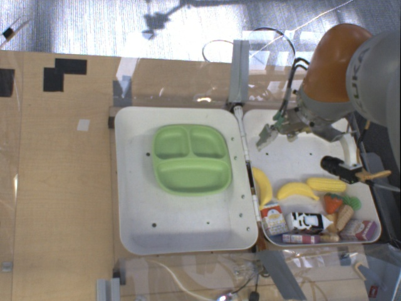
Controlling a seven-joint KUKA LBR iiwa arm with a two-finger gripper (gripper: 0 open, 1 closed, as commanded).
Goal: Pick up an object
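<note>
Gripper (265,136) hovers over right bin (276,163) bare floor, jaws apparently released, nothing between; bananas (297,191) clustered nearer front, ungrasped

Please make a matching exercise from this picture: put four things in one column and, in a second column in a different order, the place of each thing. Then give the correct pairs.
Things:
1. green tray
2. pincer
3. corn
4. milk carton

Places:
A. near the front left corner of the right bin
B. above the far part of the right bin
C. in the middle of the left bin
D. right side of the right bin, beside a banana

Pairs: 1-C, 2-B, 3-D, 4-A
</note>
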